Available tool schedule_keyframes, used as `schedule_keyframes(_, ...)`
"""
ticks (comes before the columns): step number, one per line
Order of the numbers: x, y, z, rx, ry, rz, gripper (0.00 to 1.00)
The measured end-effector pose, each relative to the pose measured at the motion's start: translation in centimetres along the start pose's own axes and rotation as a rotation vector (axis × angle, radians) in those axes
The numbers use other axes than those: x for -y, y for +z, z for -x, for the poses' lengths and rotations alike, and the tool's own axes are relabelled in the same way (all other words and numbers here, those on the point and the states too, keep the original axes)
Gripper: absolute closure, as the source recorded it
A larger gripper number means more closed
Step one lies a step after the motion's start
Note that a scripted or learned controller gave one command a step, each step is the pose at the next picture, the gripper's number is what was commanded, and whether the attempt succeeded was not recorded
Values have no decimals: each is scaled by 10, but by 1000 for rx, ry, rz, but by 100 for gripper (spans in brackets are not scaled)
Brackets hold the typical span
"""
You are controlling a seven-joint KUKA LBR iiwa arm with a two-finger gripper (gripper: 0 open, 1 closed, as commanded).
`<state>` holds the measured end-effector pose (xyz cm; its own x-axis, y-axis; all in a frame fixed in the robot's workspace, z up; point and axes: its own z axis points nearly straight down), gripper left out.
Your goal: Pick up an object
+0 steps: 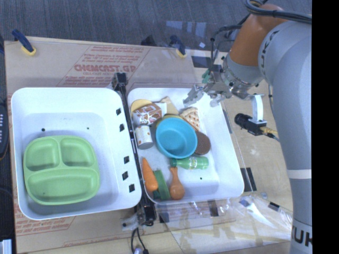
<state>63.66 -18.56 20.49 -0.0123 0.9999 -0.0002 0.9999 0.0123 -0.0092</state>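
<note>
Centrally blue bowl, round, upright

- Two bins: plain white.
- Divided plate: light green.
- Bowl: bright blue.
- Carrot: orange.
- Bottle: green.
- Disc just beside the bowl: brown.
- Can: silver-grey.
- Arm: grey, with an orange band.
- Board under the bins: tan, with red printed lettering.
- Clamp: blue and yellow.
</note>
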Motion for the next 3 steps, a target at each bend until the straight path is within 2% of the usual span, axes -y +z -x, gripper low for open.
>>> schedule_keyframes(1, 4, 102, 25, 3, -1, 25, 0)
schedule_keyframes(2, -22, 105, -35, 12, 294, 3, 0)
schedule_keyframes(3, 68, 112, -78, 1, 138, 6, 0)
